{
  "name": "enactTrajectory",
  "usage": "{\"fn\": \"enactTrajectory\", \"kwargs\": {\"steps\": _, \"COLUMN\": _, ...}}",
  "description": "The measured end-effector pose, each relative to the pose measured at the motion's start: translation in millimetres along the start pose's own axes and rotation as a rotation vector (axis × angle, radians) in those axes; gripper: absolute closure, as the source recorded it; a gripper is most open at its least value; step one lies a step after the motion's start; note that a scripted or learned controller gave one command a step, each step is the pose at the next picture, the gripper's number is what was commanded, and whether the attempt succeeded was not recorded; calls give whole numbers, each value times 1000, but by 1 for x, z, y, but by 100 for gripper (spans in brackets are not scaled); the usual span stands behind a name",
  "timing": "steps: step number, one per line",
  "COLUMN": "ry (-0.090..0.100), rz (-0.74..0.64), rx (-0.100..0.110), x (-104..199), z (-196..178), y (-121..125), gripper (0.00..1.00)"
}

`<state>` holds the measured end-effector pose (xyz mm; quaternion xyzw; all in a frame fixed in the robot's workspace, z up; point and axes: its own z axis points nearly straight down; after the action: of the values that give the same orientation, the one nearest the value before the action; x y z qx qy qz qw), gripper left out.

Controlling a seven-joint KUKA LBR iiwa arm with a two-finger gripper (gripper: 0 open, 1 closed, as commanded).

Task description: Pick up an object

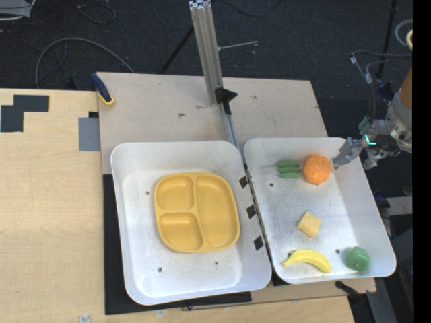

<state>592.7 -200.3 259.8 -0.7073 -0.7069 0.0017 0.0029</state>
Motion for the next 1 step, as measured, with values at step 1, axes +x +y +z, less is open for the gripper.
{"fn": "enactTrajectory", "kwargs": {"steps": 1, "ry": -1, "rz": 0, "rx": -4, "x": 0, "z": -2, "y": 1, "gripper": 0}}
